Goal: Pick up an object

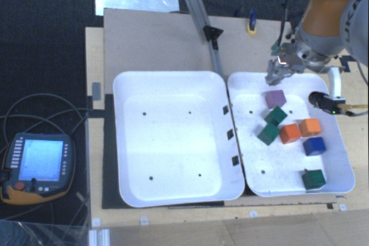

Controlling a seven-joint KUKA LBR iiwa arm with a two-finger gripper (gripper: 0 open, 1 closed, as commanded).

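Seven blocks lie in the right bin (346, 178): purple (275, 98) at its far end, two green (276, 116), (268, 134), two orange (290, 133), (311, 127), blue (314, 146), and green (313, 179) nearest.

Both white bins (173, 83) look like smooth, faintly glossy plastic. Inside the right-hand one, the coloured blocks (290, 133) have a matt, painted look. Beneath the bins, the worktop (155, 40) looks like dull, pale board. The arm (334, 3) above has a glossy orange shell.
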